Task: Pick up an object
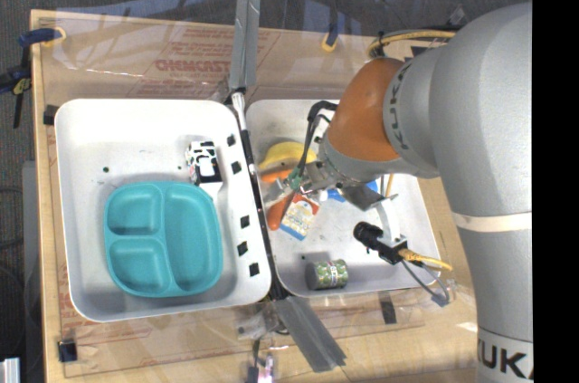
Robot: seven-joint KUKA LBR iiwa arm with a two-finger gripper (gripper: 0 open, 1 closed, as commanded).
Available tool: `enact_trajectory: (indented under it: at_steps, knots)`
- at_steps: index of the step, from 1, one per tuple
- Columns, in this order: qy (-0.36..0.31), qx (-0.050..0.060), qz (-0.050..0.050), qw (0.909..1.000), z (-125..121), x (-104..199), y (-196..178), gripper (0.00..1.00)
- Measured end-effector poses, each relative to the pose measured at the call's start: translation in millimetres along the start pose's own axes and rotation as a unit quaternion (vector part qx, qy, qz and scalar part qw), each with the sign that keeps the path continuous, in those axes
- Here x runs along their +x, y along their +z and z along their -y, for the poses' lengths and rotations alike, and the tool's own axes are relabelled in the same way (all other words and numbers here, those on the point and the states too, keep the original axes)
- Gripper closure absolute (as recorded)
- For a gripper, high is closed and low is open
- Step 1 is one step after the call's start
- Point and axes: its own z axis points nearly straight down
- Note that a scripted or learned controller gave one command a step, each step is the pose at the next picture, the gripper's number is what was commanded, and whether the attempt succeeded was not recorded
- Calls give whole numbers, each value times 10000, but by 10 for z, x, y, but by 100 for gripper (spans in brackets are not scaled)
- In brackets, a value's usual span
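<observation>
Arm's gripper point(306, 184) low in right bin point(412, 268), grip hidden, can't tell, banana point(282, 157) at its eleven o'clock, teal tray point(165, 236) in left bin point(81, 191)

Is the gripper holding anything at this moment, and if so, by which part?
Cannot be told. The gripper sits low over the clutter in the right bin, hidden under the wrist; no object shows in its grasp.

Bright, even light — soft shadows

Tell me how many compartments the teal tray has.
3. The teal tray in the left bin has two smaller compartments on its left side and one long compartment on its right.
</observation>
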Motion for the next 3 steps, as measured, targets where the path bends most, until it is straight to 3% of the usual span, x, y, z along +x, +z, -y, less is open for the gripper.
enact_trajectory:
  at_steps: [1,2,3]
  knots:
    - [10,17,-33,10000,293,32,30,0]
    - [-37,44,-88,9999,279,73,-46,100]
    - [780,79,-133,9968,-209,163,-1059,100]
